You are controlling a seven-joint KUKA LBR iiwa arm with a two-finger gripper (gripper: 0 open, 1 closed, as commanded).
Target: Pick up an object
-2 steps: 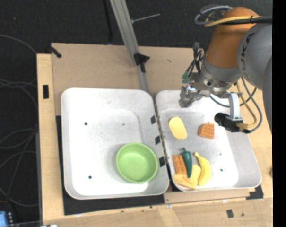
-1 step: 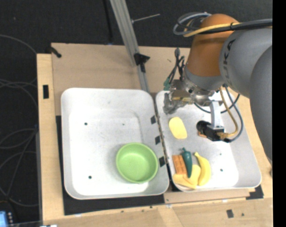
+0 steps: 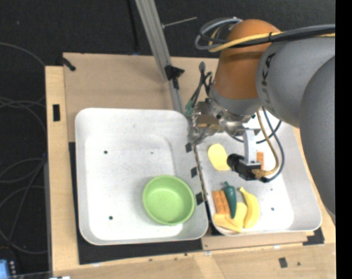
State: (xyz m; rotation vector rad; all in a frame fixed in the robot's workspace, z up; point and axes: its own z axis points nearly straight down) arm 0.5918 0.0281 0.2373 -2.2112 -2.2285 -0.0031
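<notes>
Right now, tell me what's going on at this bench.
A grey arm with an orange band reaches in from the right and hangs over the right bin, its hand near the divide between the two bins. Nothing shows between its fingers. Below it in that bin lie a pale yellow piece, a banana, a green pepper-like item and an orange block. The left bin holds a green bowl.
</notes>
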